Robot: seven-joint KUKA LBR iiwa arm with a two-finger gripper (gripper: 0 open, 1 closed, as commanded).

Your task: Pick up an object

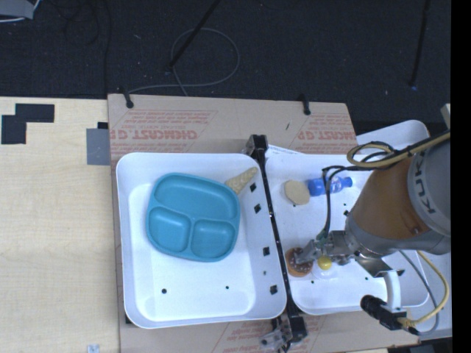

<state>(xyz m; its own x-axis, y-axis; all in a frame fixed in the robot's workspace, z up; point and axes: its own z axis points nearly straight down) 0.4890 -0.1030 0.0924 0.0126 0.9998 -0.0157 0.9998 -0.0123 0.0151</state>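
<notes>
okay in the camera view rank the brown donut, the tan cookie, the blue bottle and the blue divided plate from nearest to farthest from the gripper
1. Brown donut, just left of the gripper, right bin.
2. Tan cookie, farther back in the right bin.
3. Blue bottle, back of the right bin; nearly tied with the cookie.
4. Blue divided plate, left bin.

The arm covers the right bin's 3 o'clock part. At the tool, a small brown object and a yellow one stay too small to identify; finger positions are unreadable.
</notes>
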